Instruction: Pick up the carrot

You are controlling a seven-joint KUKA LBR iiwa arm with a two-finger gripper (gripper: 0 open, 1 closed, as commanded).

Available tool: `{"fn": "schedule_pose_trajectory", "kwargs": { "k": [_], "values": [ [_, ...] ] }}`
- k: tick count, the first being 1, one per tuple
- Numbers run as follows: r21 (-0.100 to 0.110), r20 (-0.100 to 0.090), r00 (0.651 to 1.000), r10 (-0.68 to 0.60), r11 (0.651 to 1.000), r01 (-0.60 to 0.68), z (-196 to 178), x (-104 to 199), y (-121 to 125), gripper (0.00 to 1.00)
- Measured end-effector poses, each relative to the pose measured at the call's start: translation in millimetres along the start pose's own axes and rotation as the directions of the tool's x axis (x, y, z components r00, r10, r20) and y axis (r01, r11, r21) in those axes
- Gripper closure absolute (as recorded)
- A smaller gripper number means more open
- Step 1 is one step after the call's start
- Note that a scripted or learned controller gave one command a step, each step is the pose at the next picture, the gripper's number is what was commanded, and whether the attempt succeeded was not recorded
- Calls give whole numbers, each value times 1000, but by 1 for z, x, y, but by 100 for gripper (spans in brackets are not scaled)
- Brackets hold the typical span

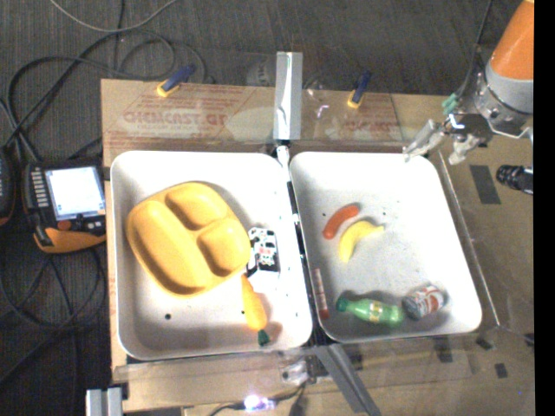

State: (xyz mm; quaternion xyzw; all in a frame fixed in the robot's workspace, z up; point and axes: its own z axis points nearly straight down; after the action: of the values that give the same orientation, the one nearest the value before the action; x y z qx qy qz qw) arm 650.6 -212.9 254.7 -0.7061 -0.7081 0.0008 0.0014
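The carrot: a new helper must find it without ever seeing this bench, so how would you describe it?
Look in the left bin, near its front edge. Just below the yellow divided plate and the small black-and-white box lies the carrot: a slim orange stick with a green tip, the only long thin thing there.

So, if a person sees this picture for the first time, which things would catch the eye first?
Probably the big yellow divided plate in the left bin, with the carrot lying just below it near the front wall. Next, the red sausage and the banana touching in the right bin, and the gripper open above that bin's far right corner.
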Motion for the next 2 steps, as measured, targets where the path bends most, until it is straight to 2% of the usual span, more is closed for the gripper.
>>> {"fn": "schedule_pose_trajectory", "kwargs": {
  "k": [1, 2],
  "values": [
    [0, 0, 962, -274, 962, 274, 42, 47, -64, 0],
    [-2, 0, 740, -673, 740, 673, 45, 76, -149, 0]
  ]
}}
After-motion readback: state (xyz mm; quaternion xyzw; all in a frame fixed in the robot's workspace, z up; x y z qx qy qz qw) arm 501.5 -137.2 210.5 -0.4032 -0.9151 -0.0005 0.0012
